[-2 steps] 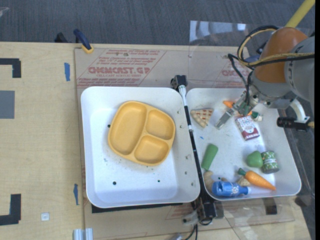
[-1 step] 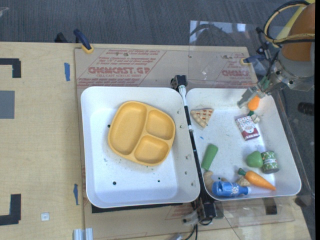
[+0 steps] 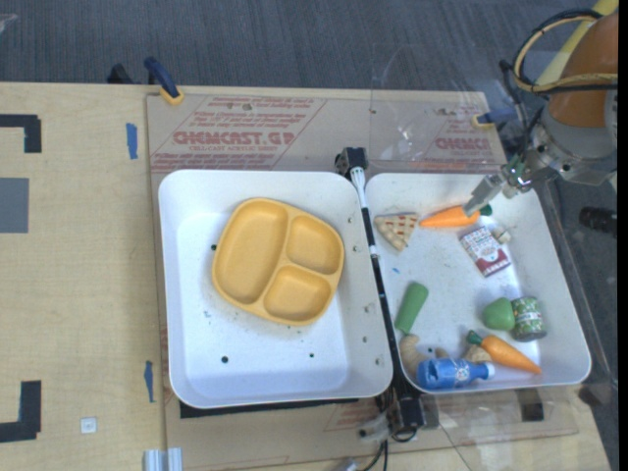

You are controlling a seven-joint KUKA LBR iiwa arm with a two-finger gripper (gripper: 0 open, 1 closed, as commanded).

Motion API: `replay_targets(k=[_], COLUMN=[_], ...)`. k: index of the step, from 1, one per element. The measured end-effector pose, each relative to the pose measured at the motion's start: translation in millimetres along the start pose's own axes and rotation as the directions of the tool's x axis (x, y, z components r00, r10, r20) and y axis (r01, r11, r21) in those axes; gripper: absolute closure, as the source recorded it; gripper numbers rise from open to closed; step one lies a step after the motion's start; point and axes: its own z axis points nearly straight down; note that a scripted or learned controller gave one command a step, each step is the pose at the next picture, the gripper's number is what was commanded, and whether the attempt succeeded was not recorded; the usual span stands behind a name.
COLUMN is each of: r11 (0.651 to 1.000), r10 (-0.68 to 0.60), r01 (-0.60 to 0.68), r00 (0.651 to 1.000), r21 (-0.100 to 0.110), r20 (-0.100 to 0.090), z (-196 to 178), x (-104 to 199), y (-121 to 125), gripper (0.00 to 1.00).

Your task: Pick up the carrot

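Camera view gives you two white bins side by side on the table [image 3: 69,292]. Your gripper [image 3: 488,195] hangs over the far part of the right bin [image 3: 567,263], near its far right corner, with its fingers at the leafy end of a carrot [image 3: 447,218]. You cannot tell how far apart they stand, nor whether they have hold of anything. That carrot lies on the bin floor near the far edge, its tip pointing left toward a waffle wedge [image 3: 396,230] just beside it.

A second carrot [image 3: 504,352] lies near the bin's near right corner, next to a blue bottle [image 3: 451,372]. Between the two carrots you see a small red-and-white carton [image 3: 486,249], a green pepper [image 3: 499,313] touching a green can [image 3: 528,317], and a green cucumber [image 3: 411,307] toward the left wall.

Your left bin [image 3: 186,263] holds a yellow divided plate [image 3: 278,260] lying flat near its middle.
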Motion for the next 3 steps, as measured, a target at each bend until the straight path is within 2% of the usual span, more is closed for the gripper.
replay_targets(k=[1, 2, 3], r11=[0.997, 0.997, 0.999], r10=[-0.077, -0.083, 0.041], r01=[0.077, 0.083, -0.042], r00=[0.997, 0.997, 0.999], r21=[0.007, 0.009, -0.008], r20=[-0.006, -0.002, -0.004], z=[57.4, 47.9, -37.7], x=[28.5, 28.7, 117.5], y=[13.3, 14.2, 53.6], gripper=[0.00, 1.00, 1.00])
